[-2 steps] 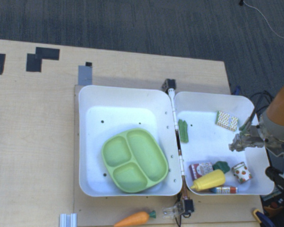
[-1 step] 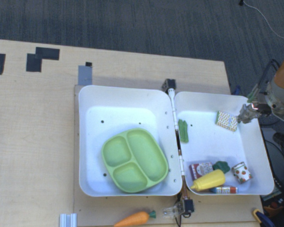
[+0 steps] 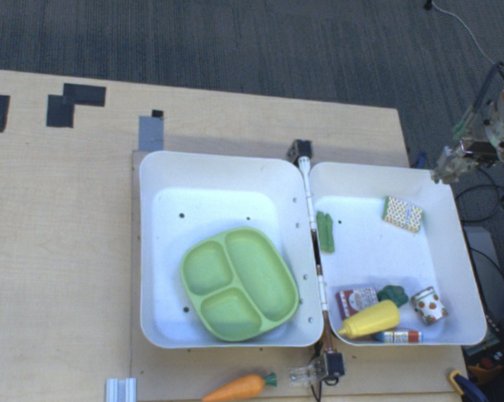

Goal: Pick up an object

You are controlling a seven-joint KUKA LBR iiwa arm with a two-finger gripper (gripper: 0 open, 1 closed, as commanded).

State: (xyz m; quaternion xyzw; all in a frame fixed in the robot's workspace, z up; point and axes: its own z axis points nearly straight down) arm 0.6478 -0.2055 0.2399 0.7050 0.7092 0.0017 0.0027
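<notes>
Gripper (image 3: 448, 165) sits at the far right corner of the right bin (image 3: 450, 238), just outside its rim; cannot tell how it is set, and nothing shows in it.

Inside the right bin: patterned square packet (image 3: 402, 213) toward the far side; green strip (image 3: 325, 231) along the wall shared with the left bin (image 3: 150, 233). Near side: yellow bottle (image 3: 370, 319) lying down, red-and-white packet (image 3: 356, 299) touching it, dark green lump (image 3: 392, 295), spotted cup (image 3: 428, 305), a marker (image 3: 398, 336).

Left bin: green divided plate (image 3: 239, 284).

Toy carrot (image 3: 237, 389) on the bench, beyond the left bin's near rim.
</notes>
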